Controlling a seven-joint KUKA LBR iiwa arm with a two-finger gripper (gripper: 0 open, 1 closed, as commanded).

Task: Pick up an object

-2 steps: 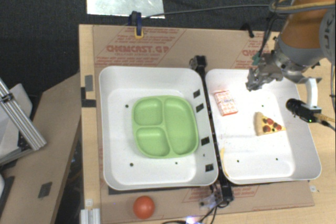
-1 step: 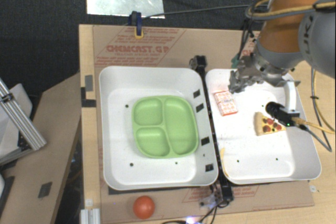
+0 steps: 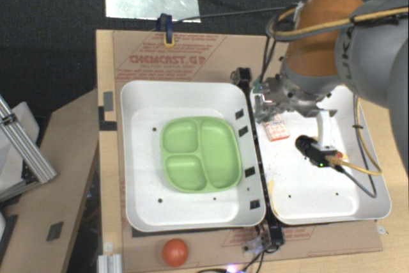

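Left to right: a brown board tabletop (image 3: 167, 58) bears two bins. A small orange ball (image 3: 174, 252) lies on the tabletop just in front of the left shallow white plastic bin (image 3: 137, 137). A pale green plastic plate with three compartments (image 3: 201, 153) lies flat in the middle of this bin. The right shallow white plastic bin (image 3: 319, 196) holds a small red-and-white flat packet (image 3: 276, 131) near its left wall. The pincer (image 3: 267, 109) of the grey arm (image 3: 377, 54) hangs just above the packet's far edge; whether the pincer is wide or narrow cannot be told, and nothing is seen held.
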